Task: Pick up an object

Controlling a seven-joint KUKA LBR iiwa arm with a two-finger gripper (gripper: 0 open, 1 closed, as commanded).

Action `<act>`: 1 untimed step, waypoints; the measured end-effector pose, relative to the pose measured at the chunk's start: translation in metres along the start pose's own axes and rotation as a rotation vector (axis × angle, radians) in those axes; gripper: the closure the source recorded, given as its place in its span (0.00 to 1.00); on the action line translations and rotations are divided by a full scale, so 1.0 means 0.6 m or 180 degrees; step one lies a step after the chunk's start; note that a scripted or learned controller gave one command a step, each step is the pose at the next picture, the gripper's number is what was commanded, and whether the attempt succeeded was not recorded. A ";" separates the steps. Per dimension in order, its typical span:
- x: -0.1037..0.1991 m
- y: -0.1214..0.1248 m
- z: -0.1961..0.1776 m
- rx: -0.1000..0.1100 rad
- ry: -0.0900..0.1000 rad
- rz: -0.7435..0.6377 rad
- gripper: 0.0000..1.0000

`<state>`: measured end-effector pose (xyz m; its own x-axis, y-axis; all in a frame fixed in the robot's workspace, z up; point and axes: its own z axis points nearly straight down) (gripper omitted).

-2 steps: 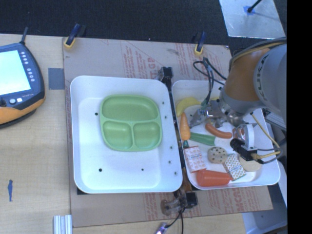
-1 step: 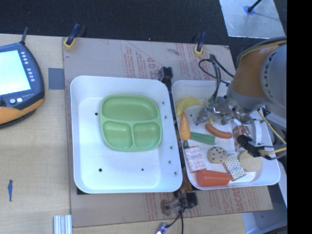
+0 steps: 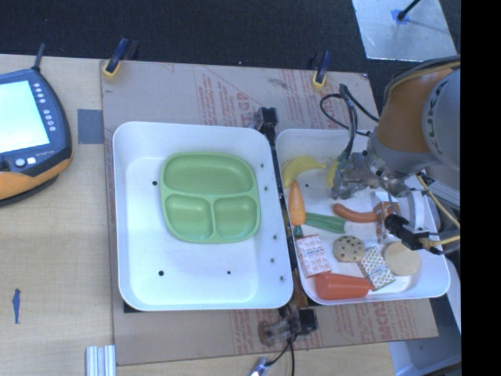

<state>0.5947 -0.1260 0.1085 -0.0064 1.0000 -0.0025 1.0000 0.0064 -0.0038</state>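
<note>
The gripper (image 3: 350, 180), its grip state impossible to tell, hangs over the right bin (image 3: 438, 287) near the banana (image 3: 301, 168); a centred, straight descent looks wisest.

You see: green divided plate (image 3: 210, 196); white bins (image 3: 141, 280); yellow banana (image 3: 301, 168); orange carrot (image 3: 297, 203); speckled tan cookie (image 3: 347, 248).

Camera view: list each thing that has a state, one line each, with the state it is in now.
Green plate: lying flat in the left bin, compartments bare.
Banana: lying in the right bin, by its far wall.
Carrot: lying flat beside the divider.
Sausage: lying flat, just below the gripper.
Cookie: flat on the bin floor.
Gripper: low over the right bin, nothing seen held.
</note>
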 end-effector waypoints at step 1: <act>0.000 0.000 0.000 0.0001 -0.0001 -0.0002 0.00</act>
<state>0.5946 -0.1260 0.1084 -0.0070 1.0000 -0.0029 1.0000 0.0070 -0.0040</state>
